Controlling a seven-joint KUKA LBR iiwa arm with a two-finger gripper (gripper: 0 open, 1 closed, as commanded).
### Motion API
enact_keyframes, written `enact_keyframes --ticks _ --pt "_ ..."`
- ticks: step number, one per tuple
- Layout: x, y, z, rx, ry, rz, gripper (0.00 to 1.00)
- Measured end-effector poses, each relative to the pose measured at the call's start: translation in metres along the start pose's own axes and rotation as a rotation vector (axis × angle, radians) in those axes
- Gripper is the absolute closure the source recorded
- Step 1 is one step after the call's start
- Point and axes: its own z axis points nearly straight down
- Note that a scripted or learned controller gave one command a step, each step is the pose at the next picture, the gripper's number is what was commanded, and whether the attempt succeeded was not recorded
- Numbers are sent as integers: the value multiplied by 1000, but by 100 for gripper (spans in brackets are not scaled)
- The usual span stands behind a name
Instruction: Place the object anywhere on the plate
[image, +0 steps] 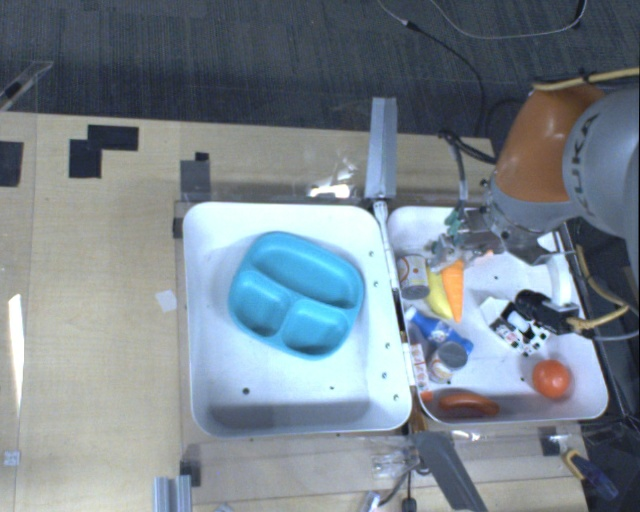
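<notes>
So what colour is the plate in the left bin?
The plate is bright blue, with three compartments, seen clearly in the camera view.

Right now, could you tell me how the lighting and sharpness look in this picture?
In the camera view, light is even and soft; the blue plate casts faint shadow on the left bin. Glare flares on clear plastic above that bin. The whole frame is slightly soft, so small items in the right bin blur together near the gripper.
</notes>
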Motion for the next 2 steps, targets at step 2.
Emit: enact_keyframes --ticks 2 --pt "136 51 2 3 0 -203 100"
